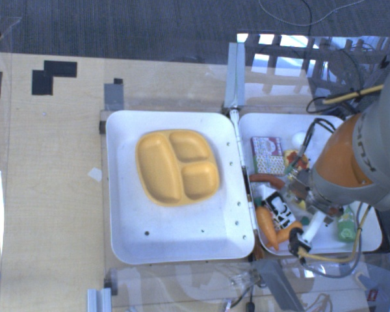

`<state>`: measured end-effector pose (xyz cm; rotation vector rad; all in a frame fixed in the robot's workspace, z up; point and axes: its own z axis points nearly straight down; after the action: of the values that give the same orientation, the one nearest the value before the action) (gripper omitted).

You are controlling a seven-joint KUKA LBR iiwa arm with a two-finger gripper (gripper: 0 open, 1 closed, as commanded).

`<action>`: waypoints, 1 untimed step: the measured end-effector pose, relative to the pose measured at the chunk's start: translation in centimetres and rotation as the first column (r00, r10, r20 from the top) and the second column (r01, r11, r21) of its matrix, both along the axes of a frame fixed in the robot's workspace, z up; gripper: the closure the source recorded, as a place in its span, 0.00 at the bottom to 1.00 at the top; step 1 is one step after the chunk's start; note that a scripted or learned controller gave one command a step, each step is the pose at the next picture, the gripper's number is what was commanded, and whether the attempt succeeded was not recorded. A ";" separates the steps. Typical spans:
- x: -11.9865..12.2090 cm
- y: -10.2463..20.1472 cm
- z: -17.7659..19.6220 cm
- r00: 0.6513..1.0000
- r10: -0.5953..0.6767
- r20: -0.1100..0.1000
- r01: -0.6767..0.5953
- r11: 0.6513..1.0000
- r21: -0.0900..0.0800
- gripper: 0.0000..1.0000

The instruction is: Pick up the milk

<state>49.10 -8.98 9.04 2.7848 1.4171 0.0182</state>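
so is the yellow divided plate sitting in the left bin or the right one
In the left bin: the yellow divided plate lies flat near its upper middle, three compartments facing up.

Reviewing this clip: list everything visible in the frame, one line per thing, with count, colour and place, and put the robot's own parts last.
Left bin: one, white, centre of the bench.
Divided plate: one, yellow, three compartments, lying in the left bin.
Right bin: one, white, beside the left bin, partly under the arm.
Carton: one, red and green print, upper left of the right bin.
Black-and-white item: one, lower left of the right bin; too small to identify.
Carrot-like item: one, orange, along the right bin's lower left edge.
Green item: one, right bin, lower right; unclear what it is.
Bench: one, light wood.
Arm: one, grey with an orange band, over the right bin.
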 end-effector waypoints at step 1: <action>0.3 0.2 1.1 1.000 0.004 0.005 -0.004 1.000 0.005 1.00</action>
<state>49.38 -8.73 10.14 2.7836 1.4239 0.0282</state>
